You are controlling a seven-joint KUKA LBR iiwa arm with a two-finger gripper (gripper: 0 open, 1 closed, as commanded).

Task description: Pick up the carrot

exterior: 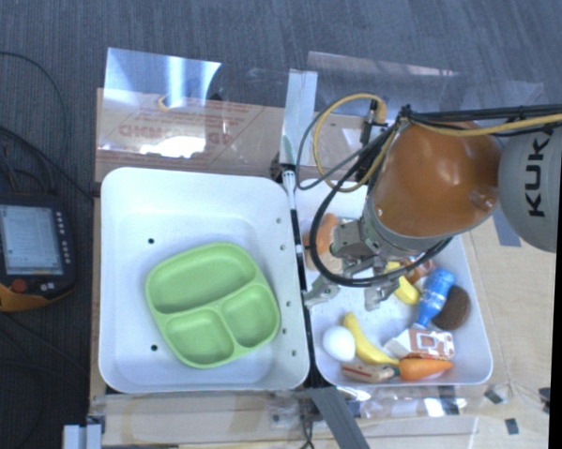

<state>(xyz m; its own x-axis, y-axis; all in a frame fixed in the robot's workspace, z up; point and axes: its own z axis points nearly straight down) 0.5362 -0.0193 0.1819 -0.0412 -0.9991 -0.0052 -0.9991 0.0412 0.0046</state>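
- The bench stands on dark grey carpet, with black cables trailing along the left side of the floor.
- A handheld control pad with a lit screen lies on the carpet, left of the bench.
- Behind the bins, a cardboard sheet and clear plastic panels catch the glare.
- The left bin carries a green divided plate near its middle.
- The right bin is crowded: the carrot lies against the front edge toward the front right corner, touching a small carton.
- A banana and a white egg sit just left of the carrot; a blue bottle and a brown round thing lie by the right wall.
- The arm hangs over the back half of the right bin.
- The gripper is low over the bin's middle, apart from the carrot; whether it is spread or pressed together I cannot tell, as the wrist seems to cover it.
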